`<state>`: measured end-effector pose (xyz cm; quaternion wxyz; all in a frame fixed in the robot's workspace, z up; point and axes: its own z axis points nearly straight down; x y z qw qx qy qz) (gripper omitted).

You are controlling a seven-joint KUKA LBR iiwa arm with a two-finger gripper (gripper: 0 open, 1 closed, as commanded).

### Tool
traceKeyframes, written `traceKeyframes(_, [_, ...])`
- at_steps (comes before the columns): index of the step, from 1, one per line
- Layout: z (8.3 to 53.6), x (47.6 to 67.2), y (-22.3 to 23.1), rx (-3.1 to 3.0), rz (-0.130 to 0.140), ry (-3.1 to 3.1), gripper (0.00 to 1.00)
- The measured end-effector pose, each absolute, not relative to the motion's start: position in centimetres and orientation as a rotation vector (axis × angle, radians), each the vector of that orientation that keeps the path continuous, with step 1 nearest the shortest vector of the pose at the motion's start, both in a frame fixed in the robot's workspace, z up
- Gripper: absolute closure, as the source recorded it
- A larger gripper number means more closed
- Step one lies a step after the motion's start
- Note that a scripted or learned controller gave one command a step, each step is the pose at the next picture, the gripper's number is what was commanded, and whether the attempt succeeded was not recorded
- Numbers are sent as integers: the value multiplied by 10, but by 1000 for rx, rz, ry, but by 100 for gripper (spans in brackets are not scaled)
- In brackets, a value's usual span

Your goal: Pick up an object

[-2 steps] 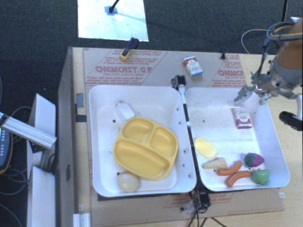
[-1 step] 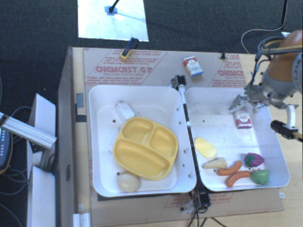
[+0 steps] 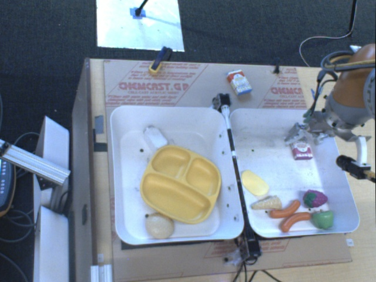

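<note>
One bench board (image 3: 176,84) lettered "CHEMCAST GP"

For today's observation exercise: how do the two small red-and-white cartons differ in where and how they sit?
The carton in the right bin lies on the bin floor under the gripper. The carton on the bench board sits outside both bins, beyond their far rims, turned at a slant. Both are small, red and white.

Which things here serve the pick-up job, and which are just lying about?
Job: tool; small red and white box just below it in the right bin.

Lying about: yellow divided tray in the left bin; two sausages; red and white carton on the board beyond the bins.
</note>
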<state>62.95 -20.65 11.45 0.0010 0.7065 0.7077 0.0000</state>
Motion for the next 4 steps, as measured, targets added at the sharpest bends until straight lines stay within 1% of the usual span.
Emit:
traceKeyframes(1, [102, 622, -206, 2218, 1, 2222, 0])
traceKeyframes(2, [113, 623, -207, 2214, 4, 2221, 100])
traceKeyframes(3, [113, 623, -206, 2214, 5, 2221, 0])
traceKeyframes(4, [124, 624, -207, 2211, 8, 2220, 100])
